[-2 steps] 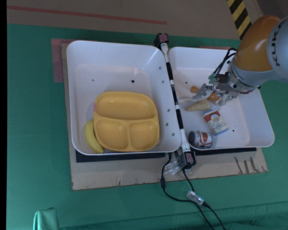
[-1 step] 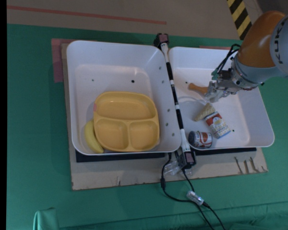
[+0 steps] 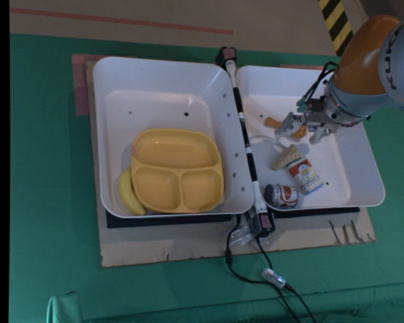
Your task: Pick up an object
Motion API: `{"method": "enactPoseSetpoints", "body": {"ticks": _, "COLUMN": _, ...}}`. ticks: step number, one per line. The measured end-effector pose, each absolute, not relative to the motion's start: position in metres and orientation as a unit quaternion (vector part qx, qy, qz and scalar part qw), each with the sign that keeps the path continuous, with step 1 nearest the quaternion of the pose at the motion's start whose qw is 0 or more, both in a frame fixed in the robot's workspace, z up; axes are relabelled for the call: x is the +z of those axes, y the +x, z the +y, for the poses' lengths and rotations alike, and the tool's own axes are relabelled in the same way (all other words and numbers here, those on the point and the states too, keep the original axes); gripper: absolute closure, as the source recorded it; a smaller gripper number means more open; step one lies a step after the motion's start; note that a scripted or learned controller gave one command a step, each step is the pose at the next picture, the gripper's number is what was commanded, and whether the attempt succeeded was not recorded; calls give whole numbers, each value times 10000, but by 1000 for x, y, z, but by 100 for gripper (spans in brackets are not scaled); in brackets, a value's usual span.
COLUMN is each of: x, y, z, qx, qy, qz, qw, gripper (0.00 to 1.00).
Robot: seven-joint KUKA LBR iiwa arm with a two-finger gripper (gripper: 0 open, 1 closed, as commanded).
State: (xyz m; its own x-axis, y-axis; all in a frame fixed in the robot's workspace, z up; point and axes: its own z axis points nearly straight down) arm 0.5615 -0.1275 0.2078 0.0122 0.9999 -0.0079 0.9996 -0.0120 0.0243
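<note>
The green surface (image 3: 47, 180) carries a sheet of cardboard (image 3: 155, 247) on which two shallow white bins stand side by side. In the left bin (image 3: 155, 86) a yellow divided tray (image 3: 177, 170) lies toward the near side, with three compartments showing, and a banana (image 3: 128, 192) lies just beside the tray's left edge, close to the bin's near-left corner. A black-and-white strip (image 3: 242, 133) runs between the two bins, and from its near end dark cables (image 3: 256, 261) trail over the cardboard and onto the green cloth. In the right bin (image 3: 353, 173) an orange carrot-like piece (image 3: 275, 122) lies near the middle, partly under the pincer. Nearer lies a pale yellow wedge-shaped item (image 3: 287, 157), just beside it a small white and red packet (image 3: 306, 175), and nearest a small tin can (image 3: 281, 195) on its side by the bin's near wall. The pincer (image 3: 304, 126) hangs over the middle of the right bin with its fingers spread, nothing caught between them, close above the orange piece. The grey arm with its orange band (image 3: 367, 52) reaches in from the far right.
</note>
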Motion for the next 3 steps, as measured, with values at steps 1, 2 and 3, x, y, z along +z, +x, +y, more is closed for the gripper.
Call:
{"method": "enactPoseSetpoints", "body": {"ticks": 1, "x": 223, "y": 564, "z": -130, "qx": 88, "qy": 7132, "qz": 7006, "qw": 177, "gripper": 100}}
{"method": "enactPoseSetpoints", "body": {"ticks": 2, "x": 223, "y": 564, "z": -130, "qx": 87, "qy": 7131, "qz": 7008, "qw": 175, "gripper": 0}}
{"method": "enactPoseSetpoints", "body": {"ticks": 3, "x": 238, "y": 566, "z": -132, "qx": 115, "qy": 7149, "qz": 6987, "qw": 234, "gripper": 100}}
